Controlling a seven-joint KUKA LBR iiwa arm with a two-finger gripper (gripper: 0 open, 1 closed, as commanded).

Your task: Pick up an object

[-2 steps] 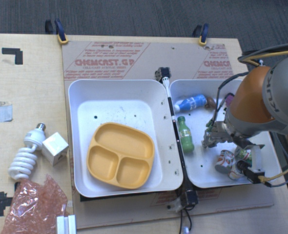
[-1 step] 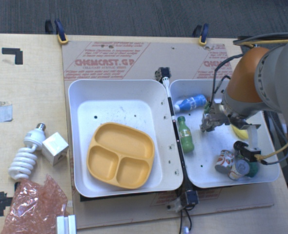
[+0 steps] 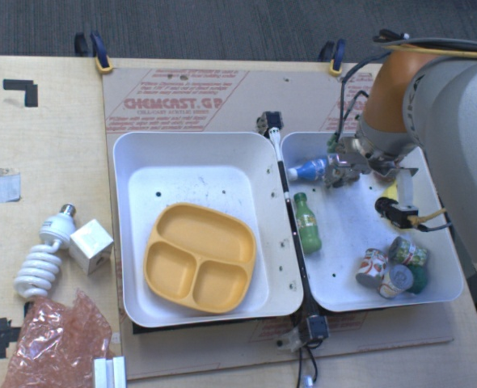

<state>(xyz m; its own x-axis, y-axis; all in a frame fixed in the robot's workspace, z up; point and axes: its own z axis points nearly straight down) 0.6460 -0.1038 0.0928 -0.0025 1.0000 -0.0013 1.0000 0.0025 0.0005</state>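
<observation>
Grey carpet (image 3: 222, 10) lies beyond the wooden bench (image 3: 36, 152). Gripper (image 3: 341, 170) hangs over the right bin's (image 3: 344, 281) far side, beside a blue-capped bottle (image 3: 310, 169); its grip state can't be told.

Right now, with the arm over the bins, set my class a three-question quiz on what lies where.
1. True or false: the yellow tray lies in the right bin.
2. Which bin holds the green bottle?
3. The gripper is nearest to: A) spiral light bulb B) blue-capped bottle C) cans

Key: 1 false, it lies in the left bin; 2 right bin; 3 B.
</observation>
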